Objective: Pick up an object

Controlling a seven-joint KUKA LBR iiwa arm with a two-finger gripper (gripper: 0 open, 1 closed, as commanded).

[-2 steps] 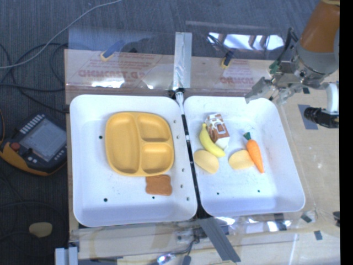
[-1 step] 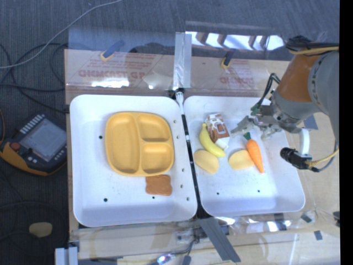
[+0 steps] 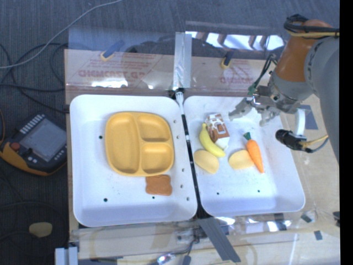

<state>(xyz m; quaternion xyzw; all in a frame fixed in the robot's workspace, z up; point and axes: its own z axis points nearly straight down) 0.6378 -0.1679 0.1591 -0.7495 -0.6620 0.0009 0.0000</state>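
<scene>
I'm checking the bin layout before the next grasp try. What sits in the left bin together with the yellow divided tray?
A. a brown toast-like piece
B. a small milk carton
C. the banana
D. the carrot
A: the brown toast-like piece lies just below the yellow tray in the left bin; the other items lie in the right bin.

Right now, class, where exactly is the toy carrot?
The carrot lies in the right bin, beside a pale yellow potato-like piece, its green top pointing toward the gripper above.
</scene>
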